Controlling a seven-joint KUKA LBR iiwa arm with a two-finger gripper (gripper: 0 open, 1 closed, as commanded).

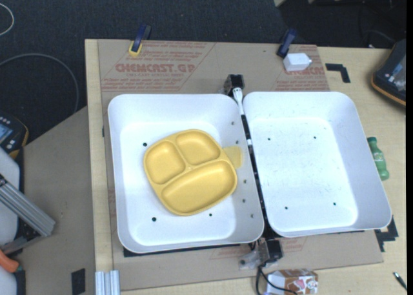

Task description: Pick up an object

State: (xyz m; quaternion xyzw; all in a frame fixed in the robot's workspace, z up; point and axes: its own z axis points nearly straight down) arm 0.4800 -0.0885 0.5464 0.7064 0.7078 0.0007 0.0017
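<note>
Yellow plastic marked the one clear candidate for the pick: a divided plate [189, 172] with three compartments, lying flat and face up on the floor of the left bin [119, 158]. A small yellow scrap [232, 155] lay at the plate's right edge, touching it or just beside it; which of the two could not be settled. The right bin [303, 158] showed a bare white floor with a few dark specks. Whether the pincer was spread or pressed together could not be told from this view, so no position could be fixed against it directly. Since the arm reaches in from the right, the plate was judged to lie on the far side of the pincer's approach, beyond the right bin and across the seam where the two bins meet. As to progress, nothing had been lifted: the plate rested fully on the bin floor, untilted, with nothing gripping it. The task was therefore judged to be at its start, with the whole sequence not yet done: travel over the left bin, descent, closure on a rim, and lift. The plate's broad, shallow form suggested that only its raised rim or a divider wall would offer a workable grip.
</note>
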